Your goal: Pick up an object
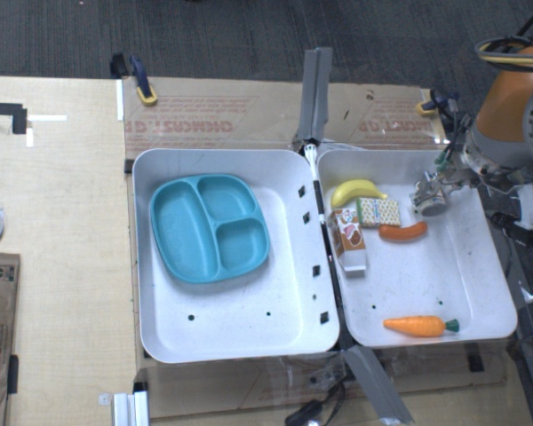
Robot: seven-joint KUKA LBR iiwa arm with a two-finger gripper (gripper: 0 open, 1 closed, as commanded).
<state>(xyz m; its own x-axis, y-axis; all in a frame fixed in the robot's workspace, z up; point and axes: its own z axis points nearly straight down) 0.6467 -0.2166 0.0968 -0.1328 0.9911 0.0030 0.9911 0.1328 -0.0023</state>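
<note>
A blue plate (pixel 210 229) with three compartments was seen in the left bin (pixel 160 318), toward its left side. In the right bin (pixel 480 264), a small carton (pixel 349 238) lay against the left wall, with a banana (pixel 355 190) just behind it and a snack box (pixel 378 212) touching the banana's lower edge. A sausage (pixel 401 232) lay just right of the carton, below the box. A carrot (pixel 420 326) was set well apart, near the front wall. The gripper (pixel 431 197) was held low over the bin's back right part — just beside the sausage and box, nothing seen between its fingers; whether they were apart or together could not be told
</note>
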